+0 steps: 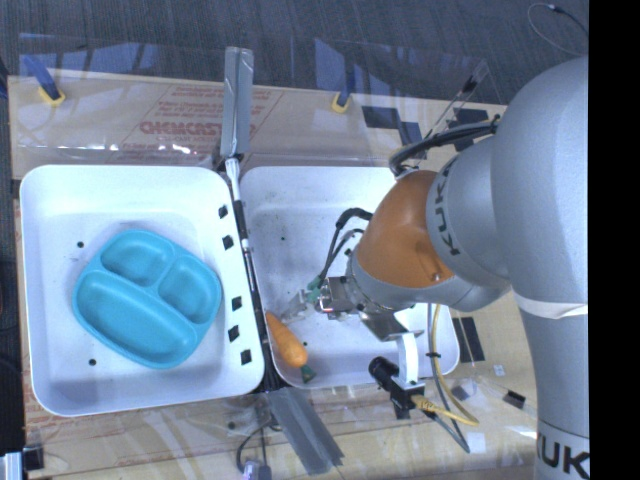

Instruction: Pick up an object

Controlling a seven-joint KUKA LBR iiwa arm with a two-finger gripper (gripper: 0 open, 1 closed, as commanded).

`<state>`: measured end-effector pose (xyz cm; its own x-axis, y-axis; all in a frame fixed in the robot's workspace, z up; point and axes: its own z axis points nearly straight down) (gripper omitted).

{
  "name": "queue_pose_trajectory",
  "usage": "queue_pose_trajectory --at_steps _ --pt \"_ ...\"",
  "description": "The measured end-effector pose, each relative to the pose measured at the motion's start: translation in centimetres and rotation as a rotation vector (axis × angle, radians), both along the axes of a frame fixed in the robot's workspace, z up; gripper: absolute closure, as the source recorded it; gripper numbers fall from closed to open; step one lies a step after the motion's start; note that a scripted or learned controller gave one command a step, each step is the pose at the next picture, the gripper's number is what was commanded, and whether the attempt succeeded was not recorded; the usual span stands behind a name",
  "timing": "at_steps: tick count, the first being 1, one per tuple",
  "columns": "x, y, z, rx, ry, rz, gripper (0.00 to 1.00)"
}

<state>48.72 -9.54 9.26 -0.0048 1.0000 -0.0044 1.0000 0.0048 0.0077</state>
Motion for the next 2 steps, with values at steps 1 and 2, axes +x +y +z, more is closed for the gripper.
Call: queue_pose_trajectory --at_steps 1,2 --pt "-0.6 0.0 0.1 -0.001 -0.005 -0.001 0.0" --pt "10.1 0.2 -0.2 0.005 0.013 0.003 0.0"
